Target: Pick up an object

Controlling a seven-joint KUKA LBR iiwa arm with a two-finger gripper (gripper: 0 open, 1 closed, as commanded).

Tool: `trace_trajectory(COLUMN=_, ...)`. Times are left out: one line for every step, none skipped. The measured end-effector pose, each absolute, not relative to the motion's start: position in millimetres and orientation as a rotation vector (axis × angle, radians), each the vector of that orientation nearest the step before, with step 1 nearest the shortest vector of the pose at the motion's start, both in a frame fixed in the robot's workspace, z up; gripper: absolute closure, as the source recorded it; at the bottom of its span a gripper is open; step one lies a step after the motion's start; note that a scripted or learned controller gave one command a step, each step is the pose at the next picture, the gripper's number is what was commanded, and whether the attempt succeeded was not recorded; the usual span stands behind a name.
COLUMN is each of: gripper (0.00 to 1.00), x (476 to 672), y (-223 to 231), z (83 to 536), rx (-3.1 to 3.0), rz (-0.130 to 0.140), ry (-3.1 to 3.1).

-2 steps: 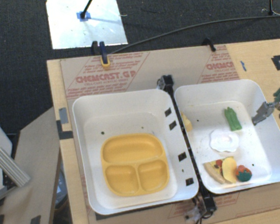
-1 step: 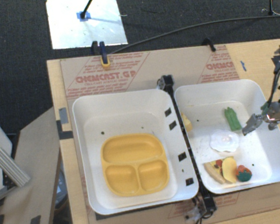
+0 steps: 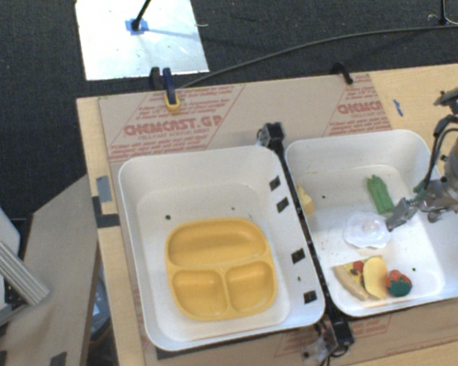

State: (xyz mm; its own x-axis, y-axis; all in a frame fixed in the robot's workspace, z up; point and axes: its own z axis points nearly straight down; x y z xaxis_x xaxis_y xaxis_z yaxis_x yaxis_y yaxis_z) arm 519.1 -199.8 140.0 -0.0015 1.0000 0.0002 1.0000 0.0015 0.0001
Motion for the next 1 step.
trace_trajectory(gripper=0.00, x=519.8, y=-199.5, z=88.9, rx=-2.220, rz=-0.001, ry=-2.222)
